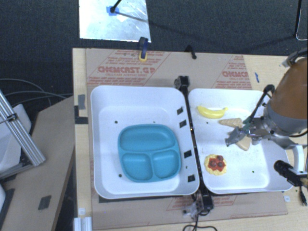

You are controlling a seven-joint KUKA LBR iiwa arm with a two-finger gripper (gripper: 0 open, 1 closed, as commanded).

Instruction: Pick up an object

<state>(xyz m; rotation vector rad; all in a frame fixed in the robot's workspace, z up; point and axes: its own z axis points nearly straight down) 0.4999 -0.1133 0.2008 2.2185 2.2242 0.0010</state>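
Note:
The right bin (260,177) holds three toy foods. A yellow banana (211,111) lies near its far left corner. A tan wedge-shaped piece (232,122) rests just right of the banana. A small round pizza (216,163) with red topping sits near the bin's front left. My gripper (237,138) is low over the middle of this bin, between the wedge and the pizza. A beige bit (244,145) shows right beneath the gripper; I cannot tell what it is or whether it is held.
The left bin (106,105) holds a blue divided plate (149,152). A black divider (188,129) with clips runs between the bins. The arm's grey body and orange band (293,95) hang over the right bin's right side. A cable (257,107) runs down to the wrist.

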